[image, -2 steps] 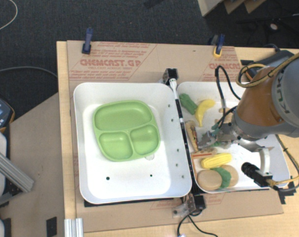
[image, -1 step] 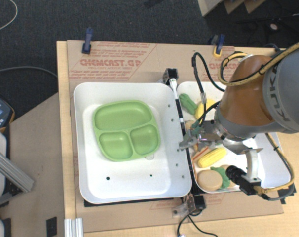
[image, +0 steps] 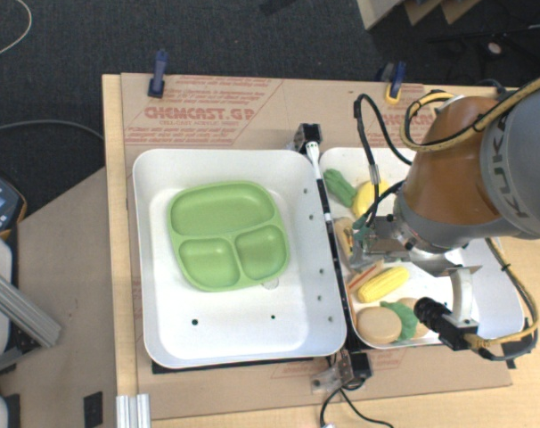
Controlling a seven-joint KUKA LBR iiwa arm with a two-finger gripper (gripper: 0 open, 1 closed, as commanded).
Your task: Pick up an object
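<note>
Just two bins (image: 154,239), one tray (image: 225,234)

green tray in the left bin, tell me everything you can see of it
The green tray is pale green and looks like smooth plastic, a rounded rectangle with a raised rim. It has three compartments: one long one along the far side and two smaller ones on the near side. All three look bare. It lies flat, turned slightly askew, on the floor of the left bin, toward the far left part. Nothing rests on it, and the arm is away over the right bin.
</note>
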